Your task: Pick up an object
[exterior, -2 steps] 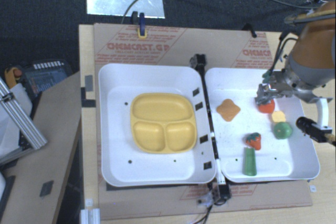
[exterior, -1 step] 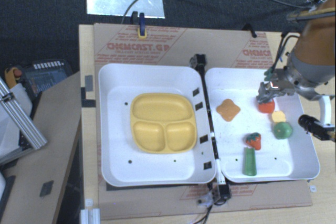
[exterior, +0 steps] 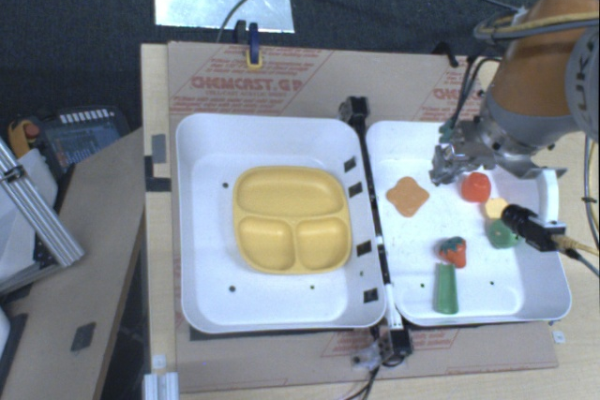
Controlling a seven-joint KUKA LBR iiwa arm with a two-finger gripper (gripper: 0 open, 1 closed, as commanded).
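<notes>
In the right bin [exterior: 525, 295] lie several toy foods: a flat orange piece [exterior: 408, 197], a red piece [exterior: 475, 187], a small yellow piece [exterior: 495, 208], a green piece [exterior: 502, 236], an orange-and-green piece [exterior: 454, 250] and a long green one [exterior: 445, 288]. The gripper [exterior: 448, 166] hangs low over the back of this bin. It is between the flat orange piece and the red piece, just behind them. I see nothing clearly held in it.
The left bin [exterior: 202, 201] holds a yellow divided plate [exterior: 289, 218]. A black divider with clips [exterior: 367, 201] runs between the bins. The grey arm [exterior: 539, 80] covers the right bin's back right corner, and a black fitting [exterior: 530, 228] juts over its right side.
</notes>
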